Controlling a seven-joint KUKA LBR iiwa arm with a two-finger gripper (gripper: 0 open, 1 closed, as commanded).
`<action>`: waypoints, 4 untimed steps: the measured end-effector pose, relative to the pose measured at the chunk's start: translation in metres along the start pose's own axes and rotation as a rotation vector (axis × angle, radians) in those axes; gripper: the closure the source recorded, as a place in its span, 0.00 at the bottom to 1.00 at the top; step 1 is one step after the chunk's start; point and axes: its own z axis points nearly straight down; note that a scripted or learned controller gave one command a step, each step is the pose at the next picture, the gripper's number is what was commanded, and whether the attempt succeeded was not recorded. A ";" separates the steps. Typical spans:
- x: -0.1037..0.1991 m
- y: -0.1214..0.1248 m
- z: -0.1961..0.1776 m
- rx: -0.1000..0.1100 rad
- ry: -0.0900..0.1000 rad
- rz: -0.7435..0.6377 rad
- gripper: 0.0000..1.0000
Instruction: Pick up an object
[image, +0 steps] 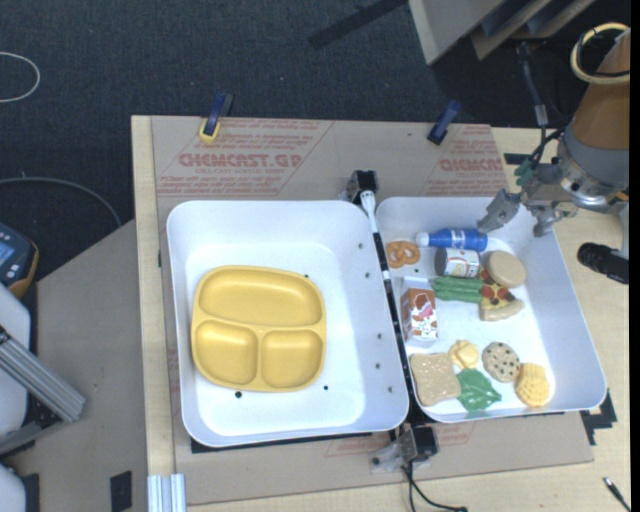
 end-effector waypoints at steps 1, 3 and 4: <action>0.000 0.003 -0.008 -0.014 -0.003 -0.002 0.00; -0.005 0.013 0.081 -0.023 -0.003 -0.003 0.00; -0.005 0.014 0.110 -0.010 -0.005 -0.008 0.00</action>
